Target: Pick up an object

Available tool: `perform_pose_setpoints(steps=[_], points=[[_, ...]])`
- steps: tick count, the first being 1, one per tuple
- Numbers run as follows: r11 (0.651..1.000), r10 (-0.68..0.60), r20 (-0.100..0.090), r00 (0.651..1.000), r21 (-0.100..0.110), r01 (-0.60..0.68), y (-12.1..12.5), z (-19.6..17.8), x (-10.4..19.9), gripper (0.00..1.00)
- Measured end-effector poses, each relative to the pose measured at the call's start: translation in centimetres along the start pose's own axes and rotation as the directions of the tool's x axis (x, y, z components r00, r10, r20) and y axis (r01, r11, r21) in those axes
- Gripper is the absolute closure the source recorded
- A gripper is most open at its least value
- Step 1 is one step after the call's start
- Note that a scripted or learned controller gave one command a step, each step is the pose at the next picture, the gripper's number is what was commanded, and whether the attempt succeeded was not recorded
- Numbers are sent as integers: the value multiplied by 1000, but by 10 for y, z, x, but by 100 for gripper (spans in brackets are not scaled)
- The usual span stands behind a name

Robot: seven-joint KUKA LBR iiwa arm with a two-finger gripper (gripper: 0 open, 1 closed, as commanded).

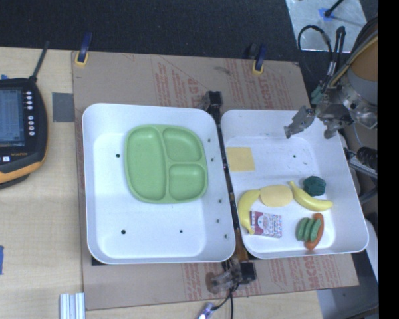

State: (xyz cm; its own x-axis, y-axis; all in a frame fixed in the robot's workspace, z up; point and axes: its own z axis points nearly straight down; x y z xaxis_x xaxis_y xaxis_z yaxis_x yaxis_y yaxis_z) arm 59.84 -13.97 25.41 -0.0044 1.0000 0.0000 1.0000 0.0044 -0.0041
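We count two white bins side by side on the bench. The left bin (100, 178) holds one green divided plate (165, 163). In the right bin (332, 155) we count six toy foods: one pale yellow cheese slice (240, 159) near the left wall, two bananas (247, 207), (310, 199), one yellow round piece (275, 195) between them, one dark green lump (314, 185), one small packet with a red label (266, 223) and one green-and-orange vegetable (310, 230). One handheld controller (10, 128) lies at the far left of the bench. The pincer (312, 125) hangs over the right bin's back corner, its two fingers spread wide apart, gripping nothing, well apart from the foods clustered toward the front.
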Motion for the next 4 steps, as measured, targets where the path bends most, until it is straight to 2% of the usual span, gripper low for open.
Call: perform_pose_setpoints(steps=[1,2,3,4], points=[[1000,0,1,1000,3,0,-27,105,-66,0],[1000,-1,0,1000,1,1,-75,160,-71,0],[1000,0,-1,1000,-3,0,-113,68,-44,0],[1000,-1,-1,1000,2,1,-81,160,-72,0]])
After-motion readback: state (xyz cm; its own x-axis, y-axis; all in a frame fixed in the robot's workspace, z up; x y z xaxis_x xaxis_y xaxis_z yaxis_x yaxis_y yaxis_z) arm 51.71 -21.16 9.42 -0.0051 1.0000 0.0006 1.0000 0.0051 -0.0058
